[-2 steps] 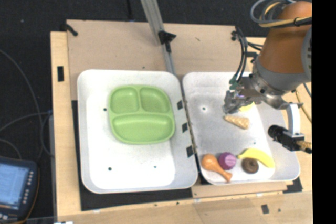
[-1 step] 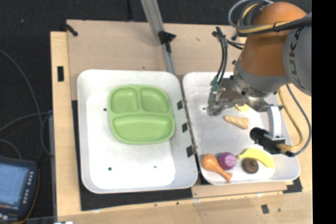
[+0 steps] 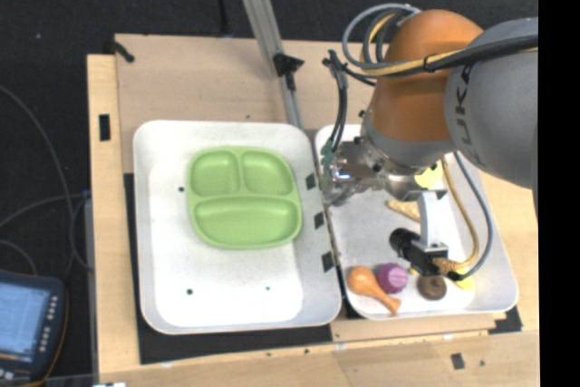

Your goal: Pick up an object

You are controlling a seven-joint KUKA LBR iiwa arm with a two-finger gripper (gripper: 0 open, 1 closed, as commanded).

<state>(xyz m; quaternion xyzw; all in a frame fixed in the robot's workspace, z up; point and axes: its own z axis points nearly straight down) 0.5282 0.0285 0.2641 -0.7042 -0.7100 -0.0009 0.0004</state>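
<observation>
The arm [image 3: 426,95] overhangs the right bin [image 3: 489,299] (whether the gripper [image 3: 341,177] is spread or pressed together, I cannot tell), with a green plate [image 3: 245,198] at nine o'clock. An orange pear-shaped toy [image 3: 370,284] lies at six.

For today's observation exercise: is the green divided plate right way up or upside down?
Right way up: the green plate shows three hollow compartments facing upward, lying flat in the left bin.

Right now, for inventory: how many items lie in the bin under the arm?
4 visible: orange gourd at the front rim, purple piece beside it, brown disc further right, tan piece farther back. The arm may hide more.
</observation>
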